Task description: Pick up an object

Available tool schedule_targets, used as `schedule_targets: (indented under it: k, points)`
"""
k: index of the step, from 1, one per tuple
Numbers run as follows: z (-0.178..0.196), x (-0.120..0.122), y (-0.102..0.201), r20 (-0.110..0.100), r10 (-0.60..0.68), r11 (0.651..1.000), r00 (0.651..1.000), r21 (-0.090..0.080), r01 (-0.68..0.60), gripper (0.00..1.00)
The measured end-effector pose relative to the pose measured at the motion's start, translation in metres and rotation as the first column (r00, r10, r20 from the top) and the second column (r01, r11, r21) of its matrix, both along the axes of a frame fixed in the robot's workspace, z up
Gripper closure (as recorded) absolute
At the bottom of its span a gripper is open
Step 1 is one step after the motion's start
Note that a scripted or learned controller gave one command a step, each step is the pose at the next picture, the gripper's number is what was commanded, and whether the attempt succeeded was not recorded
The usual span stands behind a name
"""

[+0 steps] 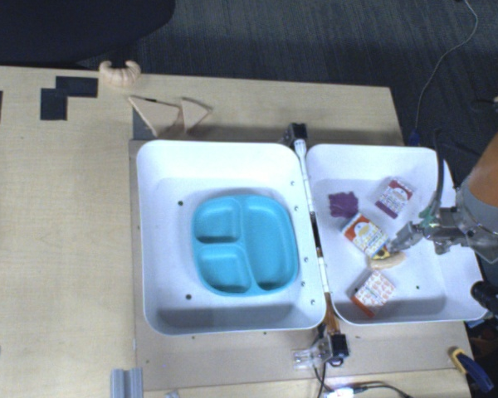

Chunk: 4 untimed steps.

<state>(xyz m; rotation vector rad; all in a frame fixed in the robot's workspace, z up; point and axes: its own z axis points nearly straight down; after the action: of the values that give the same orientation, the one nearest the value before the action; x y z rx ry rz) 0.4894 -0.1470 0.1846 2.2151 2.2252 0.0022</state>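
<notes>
The right bin [423,160] holds several small items. A purple lump [342,204] lies at its upper left, with a red and white carton [393,196] to its right. An orange and white carton [363,233] sits near the middle, and another red and white carton [374,290] lies by the front wall. A pale yellow piece [388,261] rests between those two. My gripper [405,237] reaches in from the right, low over the bin, just above and right of the yellow piece and beside the orange carton. Nothing is visibly held.
The left bin [162,222] contains a blue divided plate [245,243]. A ridge [311,222] separates the two bins. The arm's grey body and orange band [490,181] hang over the right bin's right wall. Cables lie at the bench's front edge [332,355].
</notes>
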Motion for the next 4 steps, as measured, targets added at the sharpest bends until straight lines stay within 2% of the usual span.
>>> schedule_targets:
  k: [1, 2, 3, 4]
  points:
    - [-0.098, 0.000, 0.015, 0.007, -0.002, 1.000, 1.000, -0.001, 0.002, 0.00]
    - [-0.086, 0.002, 0.015, 0.012, -0.001, 1.000, 1.000, -0.002, 0.001, 1.00]
    - [-0.023, 0.034, -0.060, 0.002, -0.003, 1.000, 1.000, -0.002, 0.003, 1.00]
    - [0.074, 0.068, 0.073, 0.003, 0.001, 1.000, 1.000, 0.002, -0.001, 1.00]
